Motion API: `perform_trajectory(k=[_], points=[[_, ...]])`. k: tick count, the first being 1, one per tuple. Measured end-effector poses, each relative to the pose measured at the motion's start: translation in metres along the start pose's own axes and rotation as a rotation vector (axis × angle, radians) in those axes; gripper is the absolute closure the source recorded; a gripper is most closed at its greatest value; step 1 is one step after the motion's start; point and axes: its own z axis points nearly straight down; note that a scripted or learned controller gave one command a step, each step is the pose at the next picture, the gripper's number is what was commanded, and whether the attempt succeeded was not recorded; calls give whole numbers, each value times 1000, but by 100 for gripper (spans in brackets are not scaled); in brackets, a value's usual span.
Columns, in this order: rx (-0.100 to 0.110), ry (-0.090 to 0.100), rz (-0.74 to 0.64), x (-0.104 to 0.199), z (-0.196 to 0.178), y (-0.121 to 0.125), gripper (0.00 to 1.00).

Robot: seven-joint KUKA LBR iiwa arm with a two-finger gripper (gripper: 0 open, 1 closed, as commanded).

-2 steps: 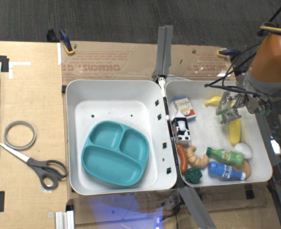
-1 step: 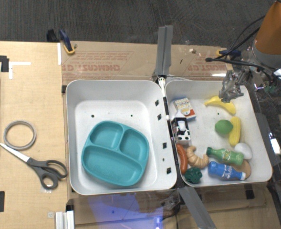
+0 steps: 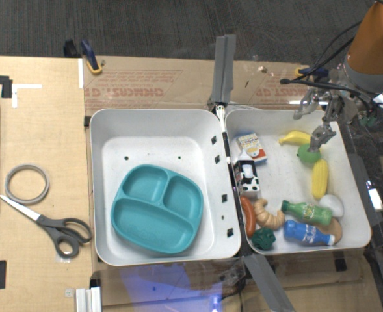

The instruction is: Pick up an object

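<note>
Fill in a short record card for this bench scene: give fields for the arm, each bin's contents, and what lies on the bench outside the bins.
arm: gripper low over the right bin's far end, just above a green object
left bin: teal divided plate
right bin: banana, yellow corn, green bottle, blue bottle, small carton, other toy foods
bench: scissors, tape roll
</note>
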Motion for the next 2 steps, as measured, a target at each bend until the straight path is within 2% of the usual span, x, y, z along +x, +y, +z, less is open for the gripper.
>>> perform_trajectory(k=[1, 2], points=[[3, -5, 89, 10, 88, -37, 0], [0, 2, 115, 17, 102, -18, 0]])
